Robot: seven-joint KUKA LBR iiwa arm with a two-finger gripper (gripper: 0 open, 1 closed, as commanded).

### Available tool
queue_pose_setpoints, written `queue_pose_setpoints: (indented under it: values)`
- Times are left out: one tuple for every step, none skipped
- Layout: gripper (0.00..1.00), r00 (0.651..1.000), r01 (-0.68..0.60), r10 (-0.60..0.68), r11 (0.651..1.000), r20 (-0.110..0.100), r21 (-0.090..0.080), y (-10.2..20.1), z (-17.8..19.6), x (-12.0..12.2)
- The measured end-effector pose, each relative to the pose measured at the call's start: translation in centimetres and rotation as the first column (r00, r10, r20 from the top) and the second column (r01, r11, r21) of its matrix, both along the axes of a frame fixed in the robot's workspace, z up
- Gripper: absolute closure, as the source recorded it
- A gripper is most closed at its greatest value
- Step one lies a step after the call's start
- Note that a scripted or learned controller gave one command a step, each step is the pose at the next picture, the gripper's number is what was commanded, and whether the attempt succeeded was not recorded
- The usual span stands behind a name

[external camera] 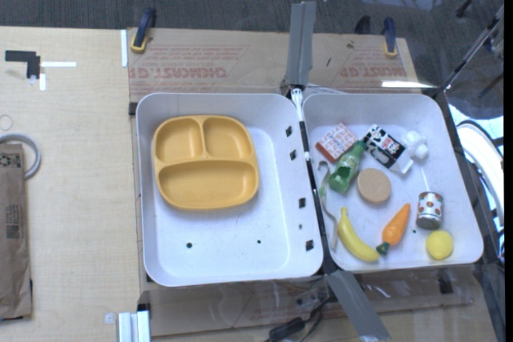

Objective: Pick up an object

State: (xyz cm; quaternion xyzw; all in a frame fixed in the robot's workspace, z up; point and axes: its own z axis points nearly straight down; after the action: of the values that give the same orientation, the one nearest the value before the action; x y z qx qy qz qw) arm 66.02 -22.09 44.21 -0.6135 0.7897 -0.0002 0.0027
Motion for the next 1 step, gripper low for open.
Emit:
queue_pose_setpoints:
  values:
    - [1.00,0.964,-0.266,0.266,0.964,0.000,-0.001,0.01,0.01,-0.01]
